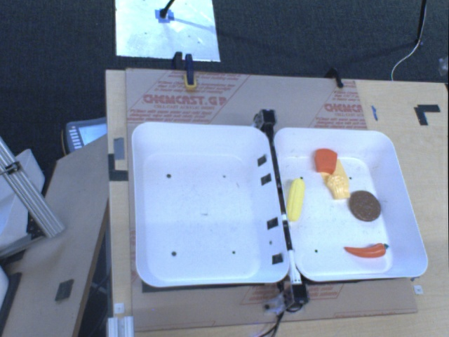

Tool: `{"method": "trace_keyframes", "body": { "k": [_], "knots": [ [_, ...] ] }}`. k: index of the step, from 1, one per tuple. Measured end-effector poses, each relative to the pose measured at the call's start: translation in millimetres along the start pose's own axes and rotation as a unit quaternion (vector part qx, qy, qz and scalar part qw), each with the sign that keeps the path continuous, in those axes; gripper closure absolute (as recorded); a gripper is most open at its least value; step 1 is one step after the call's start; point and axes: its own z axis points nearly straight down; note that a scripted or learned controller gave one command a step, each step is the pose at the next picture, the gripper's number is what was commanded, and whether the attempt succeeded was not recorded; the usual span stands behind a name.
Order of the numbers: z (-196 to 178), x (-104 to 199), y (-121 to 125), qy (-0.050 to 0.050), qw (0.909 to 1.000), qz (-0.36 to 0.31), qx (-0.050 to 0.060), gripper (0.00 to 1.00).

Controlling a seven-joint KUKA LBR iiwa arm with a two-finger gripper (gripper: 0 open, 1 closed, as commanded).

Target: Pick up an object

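Observation:
Several small objects lie in the right bin (403, 188). A yellow corn-like piece (295, 199) rests near the bin's left wall. An orange-red block (325, 160) sits toward the back, touching a pale yellow piece (339, 182) just in front of it. A round brown disc (365, 206) lies to the right of that. A red-orange chili pepper (365, 250) lies near the front edge.
The left bin (140, 209) stands beside the right one, joined by a black clipped divider (277, 195). Both bins sit on a cardboard sheet (231, 93) on the wooden bench. A metal plate (166, 18) lies at the back on dark carpet.

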Motion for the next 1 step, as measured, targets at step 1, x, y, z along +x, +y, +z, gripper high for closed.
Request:
{"method": "trace_keyframes", "body": {
  "k": [1],
  "knots": [
    [-22.3, 0.2, -31.0, 0.001, 1.0, 0.0, 0.004, 0.0]
  ]
}}
